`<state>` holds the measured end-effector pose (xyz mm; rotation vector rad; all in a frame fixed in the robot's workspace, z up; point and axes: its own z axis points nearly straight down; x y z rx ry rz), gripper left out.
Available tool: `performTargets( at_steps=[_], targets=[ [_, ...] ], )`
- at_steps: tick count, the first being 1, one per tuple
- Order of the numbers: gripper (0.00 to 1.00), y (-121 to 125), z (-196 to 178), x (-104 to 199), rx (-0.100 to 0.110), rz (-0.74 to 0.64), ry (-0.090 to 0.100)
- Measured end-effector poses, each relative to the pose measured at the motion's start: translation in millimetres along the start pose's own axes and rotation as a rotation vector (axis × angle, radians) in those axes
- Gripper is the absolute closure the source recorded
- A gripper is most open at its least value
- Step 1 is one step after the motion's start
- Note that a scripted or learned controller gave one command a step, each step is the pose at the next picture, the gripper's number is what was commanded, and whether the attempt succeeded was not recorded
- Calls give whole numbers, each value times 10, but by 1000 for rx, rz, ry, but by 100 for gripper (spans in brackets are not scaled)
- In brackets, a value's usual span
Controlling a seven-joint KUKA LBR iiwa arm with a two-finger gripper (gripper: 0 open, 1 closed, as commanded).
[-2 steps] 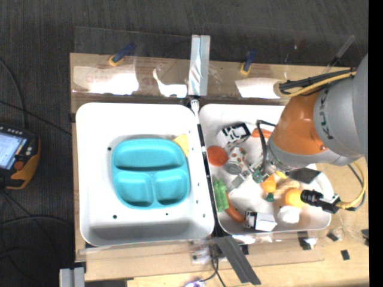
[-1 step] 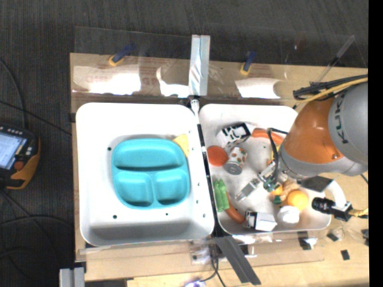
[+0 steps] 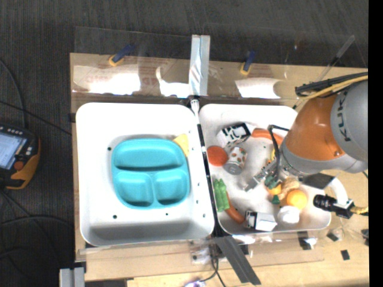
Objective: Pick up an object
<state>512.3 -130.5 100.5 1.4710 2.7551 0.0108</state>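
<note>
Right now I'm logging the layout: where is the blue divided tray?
In the camera view, the blue divided tray lies in the left white bin, near its middle, with a yellow item touching its upper right corner.

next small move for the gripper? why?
Probably a short straight lift to test the grasp. The gripper sits low in the right bin among crowded items by the yellow-orange toy; the view doesn't show anything held. The left bin holds a blue tray.

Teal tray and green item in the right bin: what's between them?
In the camera view, the bin walls separate the teal tray from the green item.
</note>
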Motion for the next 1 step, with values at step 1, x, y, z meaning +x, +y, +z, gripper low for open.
performTargets(
  at_steps=[1],
  targets=[
    [0,0,0,0,0,0,0]
  ],
)
